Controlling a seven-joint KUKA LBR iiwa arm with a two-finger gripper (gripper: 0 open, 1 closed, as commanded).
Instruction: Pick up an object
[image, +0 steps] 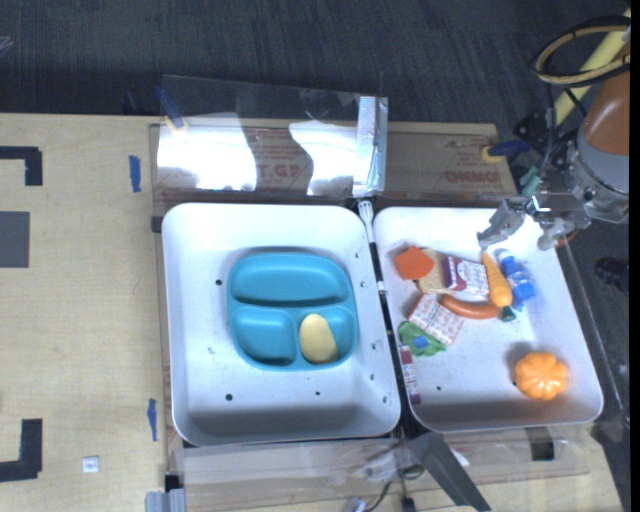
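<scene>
The arm's two-finger tool hangs wide open and empty at one o'clock over the right shallow white bin, seemingly poised above an orange plastic carrot and blue bottle below it.

The arm is running off the right edge; packets beside the carrot are showing print seemingly too small to read.
</scene>
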